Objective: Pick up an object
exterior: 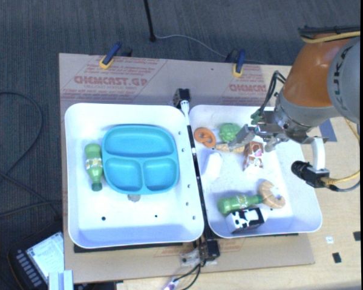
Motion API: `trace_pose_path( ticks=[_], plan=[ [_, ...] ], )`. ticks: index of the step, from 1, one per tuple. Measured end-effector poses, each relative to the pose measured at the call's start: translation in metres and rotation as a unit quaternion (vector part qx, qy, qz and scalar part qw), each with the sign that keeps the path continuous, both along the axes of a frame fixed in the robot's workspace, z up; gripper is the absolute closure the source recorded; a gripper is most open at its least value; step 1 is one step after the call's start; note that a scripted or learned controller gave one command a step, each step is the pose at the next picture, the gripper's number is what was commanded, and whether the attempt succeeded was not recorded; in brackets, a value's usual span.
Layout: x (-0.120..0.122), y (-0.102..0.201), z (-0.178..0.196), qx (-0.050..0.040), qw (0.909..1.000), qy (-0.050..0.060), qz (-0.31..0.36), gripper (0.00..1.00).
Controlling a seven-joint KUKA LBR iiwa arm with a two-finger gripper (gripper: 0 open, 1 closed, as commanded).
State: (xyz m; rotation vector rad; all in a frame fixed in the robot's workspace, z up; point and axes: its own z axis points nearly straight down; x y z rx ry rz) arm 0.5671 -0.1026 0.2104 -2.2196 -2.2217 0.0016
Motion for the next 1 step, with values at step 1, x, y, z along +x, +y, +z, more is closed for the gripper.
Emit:
trace_pose_path(
  ticks=[1],
  plan=[
    [-0.0539, 0.0057, -0.1229, 0.0002, 1.0, -0.001, -0.001, 0.0]
  ],
)
